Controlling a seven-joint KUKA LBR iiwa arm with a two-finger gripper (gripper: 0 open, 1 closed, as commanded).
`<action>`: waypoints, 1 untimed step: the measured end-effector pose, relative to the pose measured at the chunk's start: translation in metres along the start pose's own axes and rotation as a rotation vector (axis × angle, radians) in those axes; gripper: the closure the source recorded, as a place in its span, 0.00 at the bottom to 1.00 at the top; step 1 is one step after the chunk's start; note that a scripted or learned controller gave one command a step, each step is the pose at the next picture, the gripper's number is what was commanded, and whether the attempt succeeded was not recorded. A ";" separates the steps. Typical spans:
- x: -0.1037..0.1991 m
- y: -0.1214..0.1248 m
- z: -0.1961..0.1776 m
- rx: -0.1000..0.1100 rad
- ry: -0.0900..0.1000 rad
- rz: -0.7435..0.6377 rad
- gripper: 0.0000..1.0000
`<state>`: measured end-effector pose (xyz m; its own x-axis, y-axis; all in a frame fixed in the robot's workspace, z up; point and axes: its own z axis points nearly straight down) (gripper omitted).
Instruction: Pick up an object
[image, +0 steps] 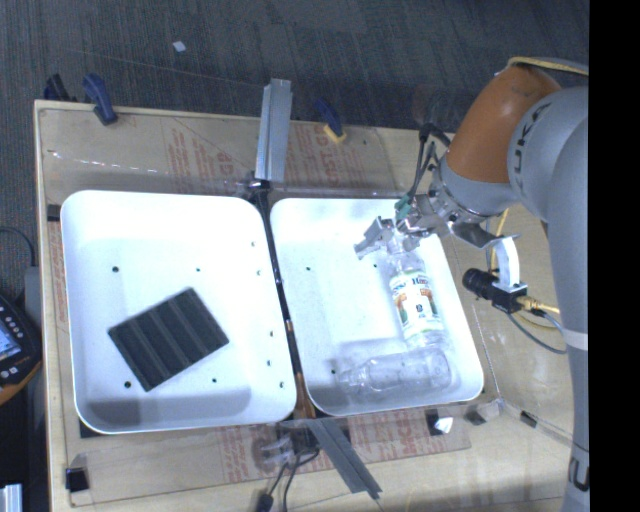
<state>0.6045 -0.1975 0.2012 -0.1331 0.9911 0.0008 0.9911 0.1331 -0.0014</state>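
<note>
The shiny metal tool hangs over the right bin, right by the top of a clear plastic bottle with a white label; I cannot tell its state. Another clear bottle lies sideways below. A flat, dark, ridged rectangle lies in the left bin.

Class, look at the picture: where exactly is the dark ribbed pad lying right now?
The dark ribbed pad lies flat in the left bin, toward its lower left part, far from the bottles in the right bin.
</note>
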 end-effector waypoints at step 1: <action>0.004 -0.048 -0.110 -0.003 -0.003 -0.128 0.00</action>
<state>0.5562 -0.2000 0.3113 -0.2586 0.9660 -0.0020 0.9660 0.2586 0.0013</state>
